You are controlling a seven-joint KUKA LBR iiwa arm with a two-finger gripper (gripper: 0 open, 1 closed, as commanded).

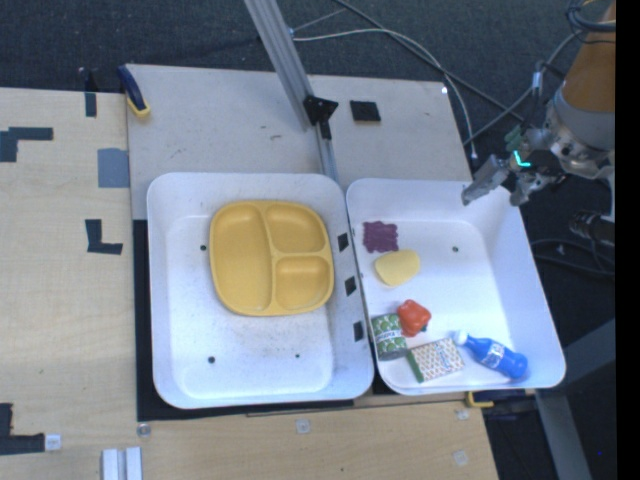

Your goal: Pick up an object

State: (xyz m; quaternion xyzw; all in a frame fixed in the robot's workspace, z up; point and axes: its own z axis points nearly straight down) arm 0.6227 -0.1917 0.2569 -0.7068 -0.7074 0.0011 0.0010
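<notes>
**A:** What takes up the most room?

**B:** The desk point(60, 268), pale wood on the left with dark tape marks, and a grey board under the two bins. The left bin point(180, 368) carries a yellow divided tray point(270, 258) with three compartments, lying flat near the bin's middle.

**A:** And the right bin point(520, 278)?

**B:** That one has the small things, all toward its left and near side. A blue bottle point(495, 356) with a white cap lies on its side near the front right corner. Just to its left is a flat patterned packet point(436, 359), and beside that a green packet point(389, 334) against the left wall. A red toy point(414, 316) sits touching the green packet's upper right. Above it lies a yellow rounded piece point(397, 267), and above that a purple piece point(380, 235), the two near each other but apart.

**A:** Where's the arm?

**B:** At the right edge, its orange band point(592, 78) up top. The claw point(495, 183) hangs over the right bin's far right corner, well apart from every object, with nothing in it. I cannot tell how wide it stands.
</notes>
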